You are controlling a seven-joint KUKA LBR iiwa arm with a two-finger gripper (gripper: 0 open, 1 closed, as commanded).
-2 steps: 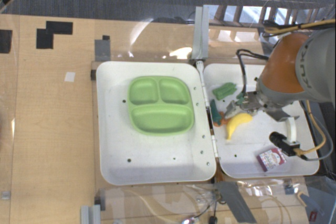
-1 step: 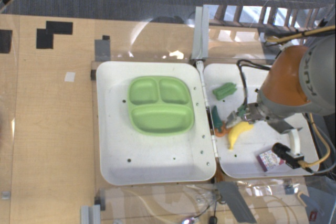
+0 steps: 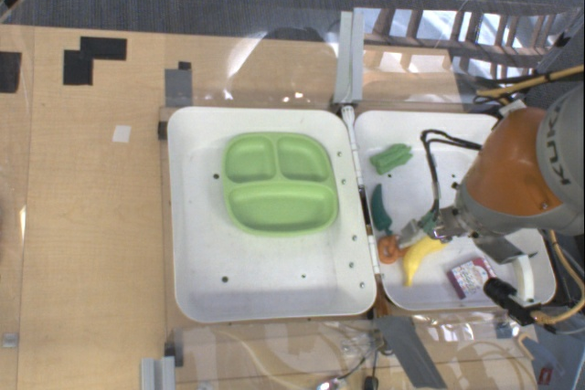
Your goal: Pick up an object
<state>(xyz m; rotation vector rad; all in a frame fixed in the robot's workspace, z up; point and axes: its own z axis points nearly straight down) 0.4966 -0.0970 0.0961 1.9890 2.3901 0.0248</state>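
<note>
On the left, the left bin [image 3: 196,288] carries a green divided plate [image 3: 279,182], well apart from the action. Across the divider, the right bin [image 3: 402,297] holds the loose pieces: a light green block [image 3: 391,158] near its top, a dark green pepper-like piece [image 3: 378,209] along the left wall, an orange piece [image 3: 390,249] below it, and the yellow banana [image 3: 417,260] just beside that.

The hand [image 3: 430,227] sits low over the bin's middle, right at the banana's upper end. The banana's long axis runs at a slant from there down and to the left, so most of it lies below-left of the hand. Whether the hand is released or clenched, I cannot tell, and contact is unclear.

Further right lies a purple packet [image 3: 470,275], near the arm [image 3: 516,173].
</note>
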